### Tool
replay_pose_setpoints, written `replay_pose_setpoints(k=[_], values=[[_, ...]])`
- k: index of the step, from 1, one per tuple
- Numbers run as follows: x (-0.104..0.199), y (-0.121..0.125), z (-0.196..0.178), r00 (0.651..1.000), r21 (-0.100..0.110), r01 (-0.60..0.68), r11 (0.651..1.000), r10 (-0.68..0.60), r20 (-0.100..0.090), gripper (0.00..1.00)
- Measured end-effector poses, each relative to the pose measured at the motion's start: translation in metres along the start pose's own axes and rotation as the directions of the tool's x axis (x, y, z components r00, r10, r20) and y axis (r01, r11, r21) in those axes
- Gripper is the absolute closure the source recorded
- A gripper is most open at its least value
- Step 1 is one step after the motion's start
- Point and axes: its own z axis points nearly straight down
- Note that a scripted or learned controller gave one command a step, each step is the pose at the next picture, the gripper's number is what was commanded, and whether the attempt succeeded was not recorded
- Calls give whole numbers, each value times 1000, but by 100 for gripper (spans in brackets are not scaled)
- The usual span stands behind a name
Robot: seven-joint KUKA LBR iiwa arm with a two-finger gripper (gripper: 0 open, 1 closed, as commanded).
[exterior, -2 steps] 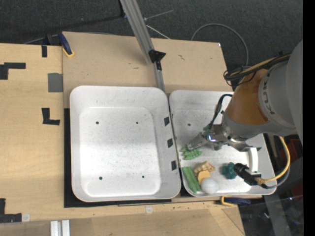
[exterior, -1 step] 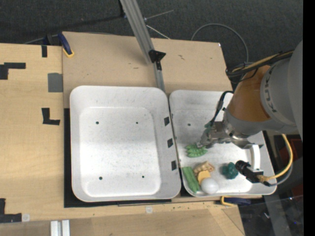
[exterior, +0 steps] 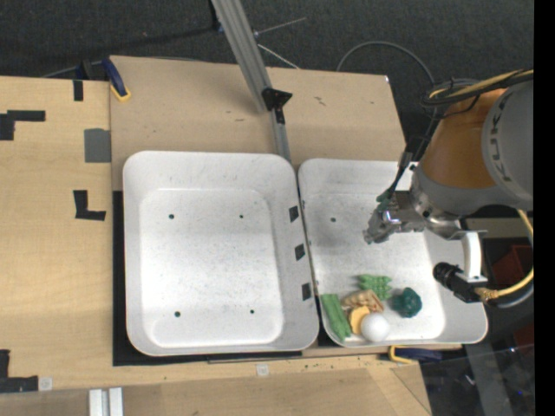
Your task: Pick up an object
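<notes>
Nearest the camera, a small heap sat in the right bin's front corner: one white ball, one dark green round thing, one light green leafy piece, one long green piece and one tan lump, partly overlapped and hard to name. Two white bins stood side by side; the left bin touched the right bin along their shared edge. One arm came in over the right bin, its gripper behind the heap and well apart from it, above bare bin floor. Nothing sat between its tips; how wide they stood, could not tell, too small and blurred.
</notes>
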Motion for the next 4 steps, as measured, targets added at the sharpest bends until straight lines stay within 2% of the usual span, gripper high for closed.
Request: replay_pose_setpoints(k=[1,2,3,4], values=[[6,2,-62,1000,-1,1,1000,-1,0,100],[6,2,-71,1000,5,0,1000,0,-1,100],[67,18,-69,1000,6,6,1000,-6,-3,100],[121,47,-69,1000,5,6,1000,-6,-3,100]])
